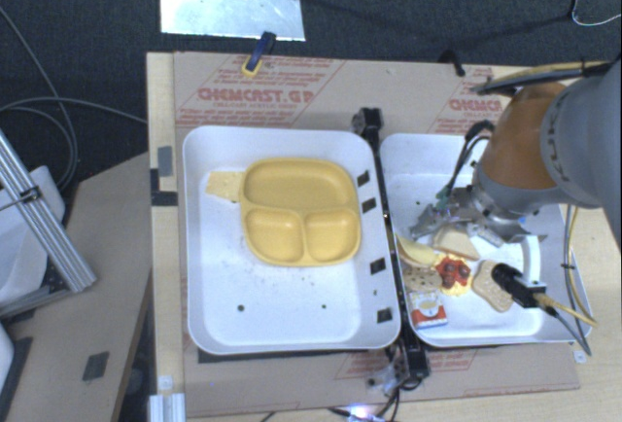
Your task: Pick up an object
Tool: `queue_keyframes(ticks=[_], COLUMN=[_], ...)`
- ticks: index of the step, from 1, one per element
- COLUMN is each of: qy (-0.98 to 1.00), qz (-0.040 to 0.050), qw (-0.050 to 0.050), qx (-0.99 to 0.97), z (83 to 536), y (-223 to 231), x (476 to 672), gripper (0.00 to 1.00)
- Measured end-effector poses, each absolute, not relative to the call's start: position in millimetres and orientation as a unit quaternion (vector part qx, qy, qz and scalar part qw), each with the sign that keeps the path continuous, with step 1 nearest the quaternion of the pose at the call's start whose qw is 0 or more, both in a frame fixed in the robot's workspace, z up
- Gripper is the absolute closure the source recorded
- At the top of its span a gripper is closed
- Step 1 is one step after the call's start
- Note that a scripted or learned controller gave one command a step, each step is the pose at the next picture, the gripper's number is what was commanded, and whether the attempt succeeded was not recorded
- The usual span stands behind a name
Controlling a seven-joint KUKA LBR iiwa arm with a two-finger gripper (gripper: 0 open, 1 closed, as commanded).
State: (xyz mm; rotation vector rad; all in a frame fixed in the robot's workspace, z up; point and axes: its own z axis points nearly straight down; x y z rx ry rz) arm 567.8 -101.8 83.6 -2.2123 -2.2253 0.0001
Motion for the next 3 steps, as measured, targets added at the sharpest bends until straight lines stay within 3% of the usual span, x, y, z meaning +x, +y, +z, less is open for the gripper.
queue_keyframes(ticks=[1, 2, 3], qy=[-0.707, -0.709, -0.707], qz=[-0.0004, 0.0001, 0.0002], qw=[-0.002, 0.001, 0.001], qx=[-0.708, -0.705, -0.707], z=[84.8, 84.2, 84.0], y=[-150.7, -116.3, -98.8], x=[574.8, 549.2, 506.7], gripper=[0.0, 0.0, 0.0])
